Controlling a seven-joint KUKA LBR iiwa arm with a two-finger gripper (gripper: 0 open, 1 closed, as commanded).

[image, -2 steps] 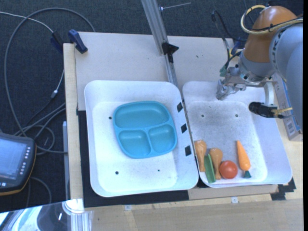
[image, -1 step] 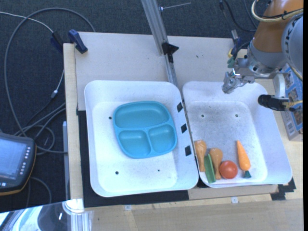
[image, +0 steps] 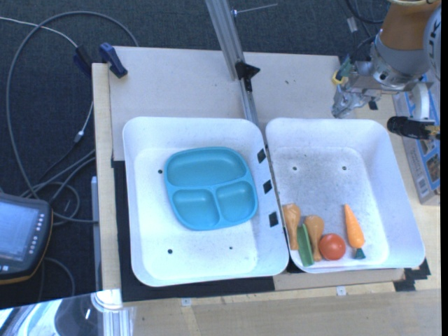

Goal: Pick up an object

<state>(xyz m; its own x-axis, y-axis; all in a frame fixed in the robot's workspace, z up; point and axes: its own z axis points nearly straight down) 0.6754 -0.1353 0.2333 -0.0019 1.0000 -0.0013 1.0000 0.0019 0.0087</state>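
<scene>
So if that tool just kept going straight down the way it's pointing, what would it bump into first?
Probably the bare beige bench top just behind the right bin's back rim. The tool hangs over that spot, away from the toy food, though depth is hard to judge from one slanted view.

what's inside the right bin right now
In the right bin, clustered along its near edge: a carrot, a tomato, a green piece and two orange pieces. The green piece overlaps them, hiding parts.
</scene>
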